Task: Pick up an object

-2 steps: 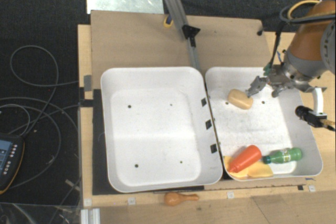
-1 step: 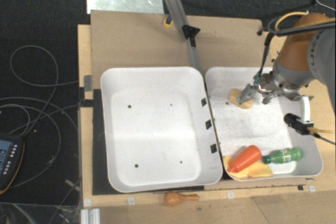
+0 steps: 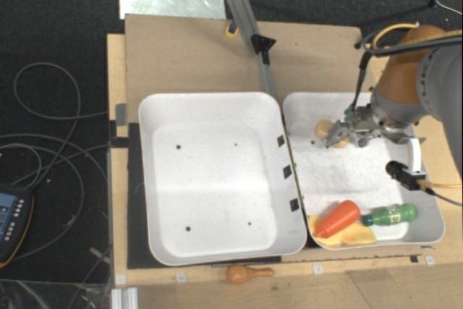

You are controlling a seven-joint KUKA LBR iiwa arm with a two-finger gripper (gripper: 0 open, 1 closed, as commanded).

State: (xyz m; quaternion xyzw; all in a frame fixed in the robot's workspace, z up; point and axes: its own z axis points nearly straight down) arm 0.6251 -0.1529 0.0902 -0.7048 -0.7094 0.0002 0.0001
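In the right bin, the claw sits low beside a small tan object, perhaps touching it; I cannot tell its state. It looks light and rounded, best pinched across its middle.

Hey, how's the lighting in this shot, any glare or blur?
Camera view: even, soft light; the left bin is bright white, nearly washed out; the gripper and the tan object beside it look slightly soft; the green bottle is sharp.

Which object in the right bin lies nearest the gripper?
The tan object, right beside the gripper; the carrot, bottle and yellow item lie along the bin's near edge.
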